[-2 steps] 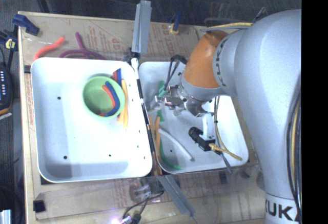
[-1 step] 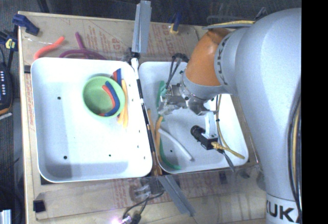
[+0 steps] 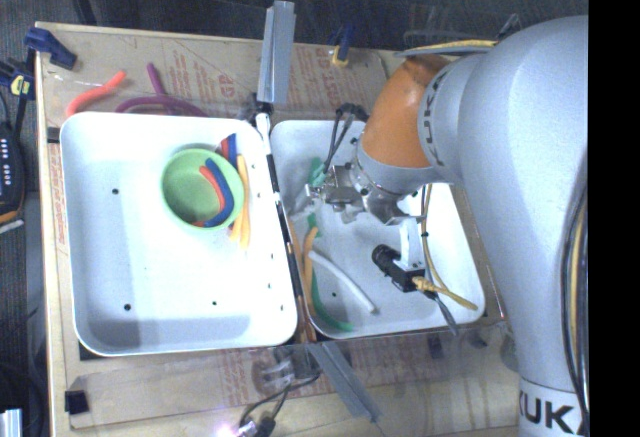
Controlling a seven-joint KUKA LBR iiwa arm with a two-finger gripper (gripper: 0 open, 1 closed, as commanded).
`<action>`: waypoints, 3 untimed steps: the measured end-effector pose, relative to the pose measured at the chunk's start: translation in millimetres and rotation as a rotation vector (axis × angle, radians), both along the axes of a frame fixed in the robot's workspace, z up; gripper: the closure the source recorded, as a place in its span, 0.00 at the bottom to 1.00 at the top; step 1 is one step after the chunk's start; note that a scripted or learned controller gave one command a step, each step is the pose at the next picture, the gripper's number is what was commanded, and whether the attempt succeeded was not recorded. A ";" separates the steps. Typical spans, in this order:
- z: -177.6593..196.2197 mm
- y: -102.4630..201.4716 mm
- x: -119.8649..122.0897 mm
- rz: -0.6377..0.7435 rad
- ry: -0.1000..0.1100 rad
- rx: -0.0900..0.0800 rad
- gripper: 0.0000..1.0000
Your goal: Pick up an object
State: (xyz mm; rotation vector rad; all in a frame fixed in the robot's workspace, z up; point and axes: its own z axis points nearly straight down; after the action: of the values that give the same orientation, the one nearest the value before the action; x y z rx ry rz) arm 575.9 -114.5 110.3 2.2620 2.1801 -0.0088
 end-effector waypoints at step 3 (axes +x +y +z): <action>-5.5 1.1 17.0 0.121 -0.009 0.000 1.00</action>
State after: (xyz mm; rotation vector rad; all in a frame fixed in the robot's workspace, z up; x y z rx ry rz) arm 592.9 -113.3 104.9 2.1214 2.3080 0.0014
